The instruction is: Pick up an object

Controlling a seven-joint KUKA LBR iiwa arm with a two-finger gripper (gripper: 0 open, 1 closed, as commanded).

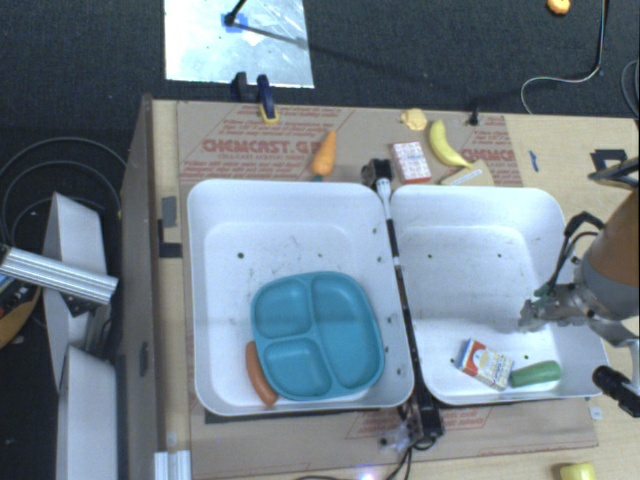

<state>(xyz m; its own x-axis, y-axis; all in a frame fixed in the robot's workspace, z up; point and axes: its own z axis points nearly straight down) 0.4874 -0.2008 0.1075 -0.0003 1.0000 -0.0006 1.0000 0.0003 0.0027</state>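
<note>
In the right bin a small red, white and blue box lies near the front wall, with a green pickle-shaped piece touching its right end. My gripper hangs low over the right bin's right side, a little behind and to the right of these two. Nothing shows between its tips. The left bin holds a blue divided plate and an orange sausage along the plate's front left edge.
Behind the bins on the cardboard lie a carrot, a small patterned box, a banana and a small yellow piece. The arm's grey body fills the right bin's right edge.
</note>
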